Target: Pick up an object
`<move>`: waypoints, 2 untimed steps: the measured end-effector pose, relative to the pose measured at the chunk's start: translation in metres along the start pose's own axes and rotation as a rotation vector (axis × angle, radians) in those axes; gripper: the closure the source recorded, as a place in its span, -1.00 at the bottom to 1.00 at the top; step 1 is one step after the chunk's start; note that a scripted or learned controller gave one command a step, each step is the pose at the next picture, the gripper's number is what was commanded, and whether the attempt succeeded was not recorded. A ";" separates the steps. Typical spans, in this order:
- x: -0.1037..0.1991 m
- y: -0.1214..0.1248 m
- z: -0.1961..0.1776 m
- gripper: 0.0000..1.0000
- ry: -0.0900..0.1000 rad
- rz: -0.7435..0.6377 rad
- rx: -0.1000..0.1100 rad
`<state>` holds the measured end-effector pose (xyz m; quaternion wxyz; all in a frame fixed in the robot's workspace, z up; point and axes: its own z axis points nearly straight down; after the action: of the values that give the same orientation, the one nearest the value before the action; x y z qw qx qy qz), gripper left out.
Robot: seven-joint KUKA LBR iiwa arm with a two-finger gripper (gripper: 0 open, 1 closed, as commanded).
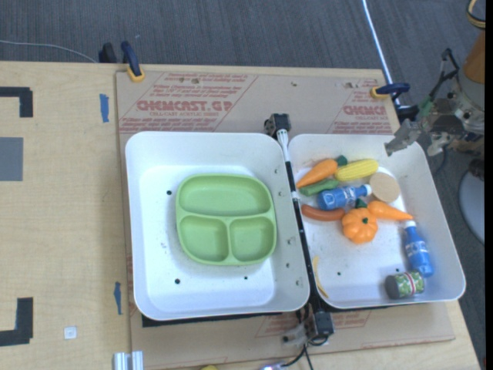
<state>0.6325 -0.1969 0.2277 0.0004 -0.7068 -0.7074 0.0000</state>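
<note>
toys point(362, 199) crowd the right bin's point(443, 230) far half while our hand point(420, 133), grip state unclear, hovers at its far right corner; next we descend.

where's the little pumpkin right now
In the camera view the orange pumpkin sits in the right bin, near its middle. It lies just below the blue bottle, with an orange carrot at its upper right.
</note>
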 end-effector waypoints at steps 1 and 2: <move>-0.016 -0.049 0.128 -1.00 0.013 -0.007 -0.003; 0.019 -0.085 0.141 -1.00 -0.003 0.000 -0.007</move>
<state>0.5470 -0.1776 0.0872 -0.0032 -0.7068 -0.7074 -0.0014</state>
